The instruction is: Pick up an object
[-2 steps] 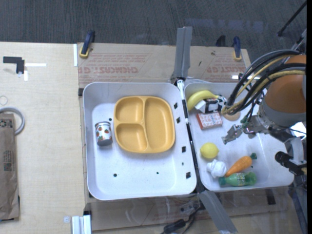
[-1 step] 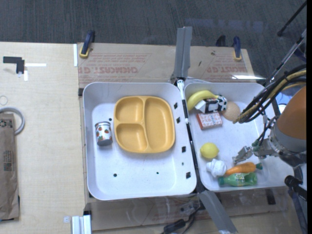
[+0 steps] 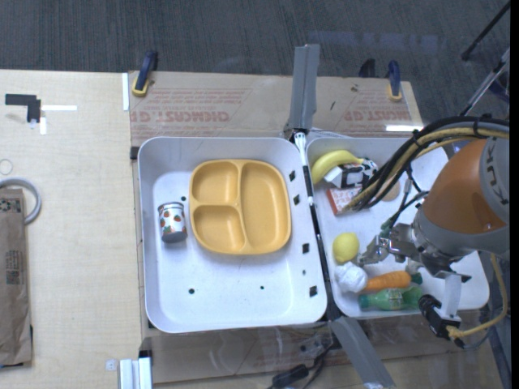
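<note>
Grey arm's two-finger gripper (image 3: 379, 250) low over the right white bin (image 3: 485, 294)
Finger state cannot be told; smooth round yellow lemon (image 3: 346, 246) just beside it.

Arm (image 3: 458, 205) over right bin (image 3: 324, 217); grip seemingly hidden.

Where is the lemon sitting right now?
The lemon lies in the right bin, near its left wall, just above a white ball and left of the carrot.
</note>
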`<state>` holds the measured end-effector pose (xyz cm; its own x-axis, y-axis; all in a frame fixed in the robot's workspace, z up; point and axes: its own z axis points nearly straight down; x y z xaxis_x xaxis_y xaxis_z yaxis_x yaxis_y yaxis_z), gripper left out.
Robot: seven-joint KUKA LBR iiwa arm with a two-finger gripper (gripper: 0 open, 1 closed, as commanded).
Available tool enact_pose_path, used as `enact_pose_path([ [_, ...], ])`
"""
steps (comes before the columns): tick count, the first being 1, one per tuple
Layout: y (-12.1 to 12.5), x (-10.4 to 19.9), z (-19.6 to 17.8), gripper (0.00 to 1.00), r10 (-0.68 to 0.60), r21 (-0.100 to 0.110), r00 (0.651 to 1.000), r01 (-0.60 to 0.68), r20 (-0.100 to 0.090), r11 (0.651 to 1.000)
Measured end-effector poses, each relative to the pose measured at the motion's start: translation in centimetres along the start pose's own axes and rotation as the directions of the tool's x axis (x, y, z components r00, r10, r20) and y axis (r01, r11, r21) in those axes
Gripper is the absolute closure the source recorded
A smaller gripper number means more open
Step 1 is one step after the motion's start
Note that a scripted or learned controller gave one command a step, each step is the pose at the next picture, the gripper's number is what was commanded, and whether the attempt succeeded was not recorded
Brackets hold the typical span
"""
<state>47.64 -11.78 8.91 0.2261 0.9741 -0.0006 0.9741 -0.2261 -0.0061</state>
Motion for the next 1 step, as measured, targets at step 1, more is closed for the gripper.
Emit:
enact_pose_path([
  [1,-0.17,0.65,0.03,0.0,0.48,0.0,0.877,-0.48,0.001,0.877],
])
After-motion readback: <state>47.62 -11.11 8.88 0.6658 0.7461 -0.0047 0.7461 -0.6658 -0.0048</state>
